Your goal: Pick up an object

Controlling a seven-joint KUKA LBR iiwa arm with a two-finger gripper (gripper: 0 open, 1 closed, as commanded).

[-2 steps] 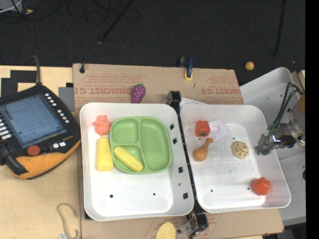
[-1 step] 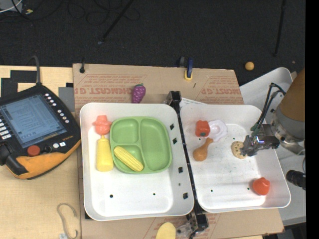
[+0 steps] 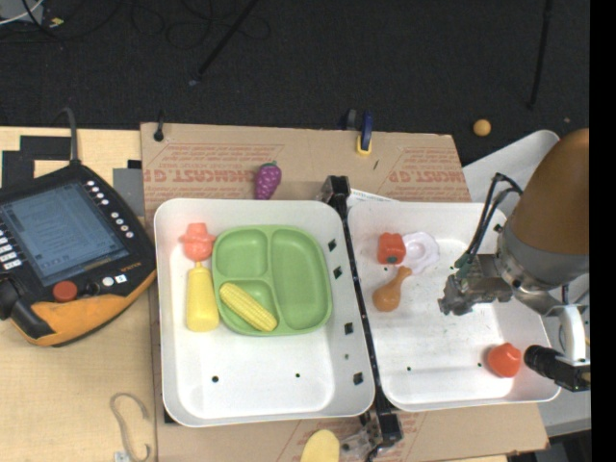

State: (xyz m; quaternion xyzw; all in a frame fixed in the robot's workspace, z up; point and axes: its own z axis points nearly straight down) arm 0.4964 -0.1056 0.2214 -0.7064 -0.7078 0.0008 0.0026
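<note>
So the brown plastic drumstick toy [image 3: 390, 291] lies in the right white bin [image 3: 433, 378], long axis diagonal, fat end lower left, thin end pointing up-right toward the orange pepper-ish toy [image 3: 390, 248]. The dark pincer [image 3: 460, 295] hovers just right of it; can't tell if it's open or closed.

In the right bin [image 3: 423, 388] we saw a brown drumstick [image 3: 390, 292] lying tilted, an orange pepper [image 3: 390, 248] and a red tomato [image 3: 502, 359].
</note>
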